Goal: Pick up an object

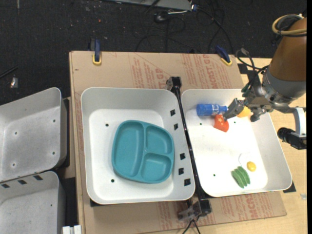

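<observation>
— Red toy [222, 124], right bin [273, 179]: where?
— Far end, beside blue bottle [210, 109]; hand [243, 112] just above, fingers spread, gripping nothing.
— Left bin [92, 145]?
— Teal divided plate [143, 151].

The arm [287, 57] reaches in from the right, its gripper [246, 110] lowered, fingers seemingly spread.

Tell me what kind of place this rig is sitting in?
Probably a robotics lab test bench: two white bins sit on a clamped cardboard sheet, loose cables trail over a dark floor, and the claw hovers over toy-like objects such as a blue bottle.
</observation>
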Motion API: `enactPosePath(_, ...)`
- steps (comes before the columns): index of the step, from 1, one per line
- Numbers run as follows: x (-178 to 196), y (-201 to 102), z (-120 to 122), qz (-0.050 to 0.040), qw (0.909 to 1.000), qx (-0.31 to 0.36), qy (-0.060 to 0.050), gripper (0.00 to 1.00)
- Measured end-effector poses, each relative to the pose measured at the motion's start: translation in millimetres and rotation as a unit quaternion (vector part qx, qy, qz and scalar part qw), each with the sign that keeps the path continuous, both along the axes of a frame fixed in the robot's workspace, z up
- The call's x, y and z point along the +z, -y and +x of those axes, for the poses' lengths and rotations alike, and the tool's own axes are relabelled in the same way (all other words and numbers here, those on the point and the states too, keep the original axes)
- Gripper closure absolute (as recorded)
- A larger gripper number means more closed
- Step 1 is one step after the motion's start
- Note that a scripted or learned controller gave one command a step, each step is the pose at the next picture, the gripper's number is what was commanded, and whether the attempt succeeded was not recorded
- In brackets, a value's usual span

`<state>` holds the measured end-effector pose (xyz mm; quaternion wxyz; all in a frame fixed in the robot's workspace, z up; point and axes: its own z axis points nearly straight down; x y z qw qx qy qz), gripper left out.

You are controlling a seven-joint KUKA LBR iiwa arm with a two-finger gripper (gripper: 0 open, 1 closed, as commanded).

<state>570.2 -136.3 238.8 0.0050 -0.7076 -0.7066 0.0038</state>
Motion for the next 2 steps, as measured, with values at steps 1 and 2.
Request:
enactPosePath(1,7,0,2,-0.0009,1.0000,0.001,0.006,0.00)
enactPosePath(2,-57,0,6,-0.0005,1.0000,0.000,0.004,0.00)
